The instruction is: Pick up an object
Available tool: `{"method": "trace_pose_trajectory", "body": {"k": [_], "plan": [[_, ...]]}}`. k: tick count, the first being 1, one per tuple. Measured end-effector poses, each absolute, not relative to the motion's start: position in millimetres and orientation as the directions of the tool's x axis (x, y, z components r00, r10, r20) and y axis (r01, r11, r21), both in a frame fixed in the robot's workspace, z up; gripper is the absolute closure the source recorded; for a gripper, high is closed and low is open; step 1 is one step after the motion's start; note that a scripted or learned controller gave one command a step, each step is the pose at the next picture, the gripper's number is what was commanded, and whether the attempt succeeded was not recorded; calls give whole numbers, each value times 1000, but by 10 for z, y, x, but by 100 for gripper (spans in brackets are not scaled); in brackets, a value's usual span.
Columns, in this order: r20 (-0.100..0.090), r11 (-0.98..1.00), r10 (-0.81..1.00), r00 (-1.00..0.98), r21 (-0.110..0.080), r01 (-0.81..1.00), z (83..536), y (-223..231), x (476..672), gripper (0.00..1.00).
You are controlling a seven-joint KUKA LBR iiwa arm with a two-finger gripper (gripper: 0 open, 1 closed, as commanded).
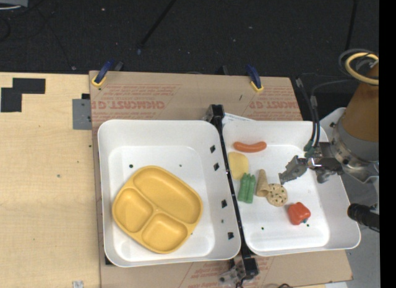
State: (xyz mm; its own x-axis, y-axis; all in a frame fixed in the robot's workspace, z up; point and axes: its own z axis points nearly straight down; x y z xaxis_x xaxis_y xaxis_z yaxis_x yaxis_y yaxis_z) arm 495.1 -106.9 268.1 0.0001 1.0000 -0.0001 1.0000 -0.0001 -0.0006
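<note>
The right bin (pixel 334 234) holds several small toy foods. An orange-red sausage (pixel 249 146) lies near its far wall, and a yellow piece (pixel 238 165) sits below it. A green piece (pixel 247 187) stands beside a tan cone (pixel 262 183). A round tan slice with holes (pixel 276 194) lies next to the cone, and a red pepper (pixel 298 213) sits toward the front. My gripper (pixel 291 173) hangs low over the right bin, just above and right of the round slice, with the arm's wrist (pixel 337 157) behind it. I see nothing held in it.
The left bin (pixel 111 138) holds a yellow divided plate (pixel 157 208). A black divider (pixel 226 181) runs between the bins. Both bins rest on cardboard clamped at the back. The arm's grey and orange body (pixel 362 113) rises at the right.
</note>
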Motion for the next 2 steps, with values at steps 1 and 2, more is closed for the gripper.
{"method": "trace_pose_trajectory", "body": {"k": [1,2], "plan": [[0,0,1000,0,-1,1000,2680,-1069,4951,0],[0,0,1000,0,-1,1000,2680,-1069,4951,0]]}}
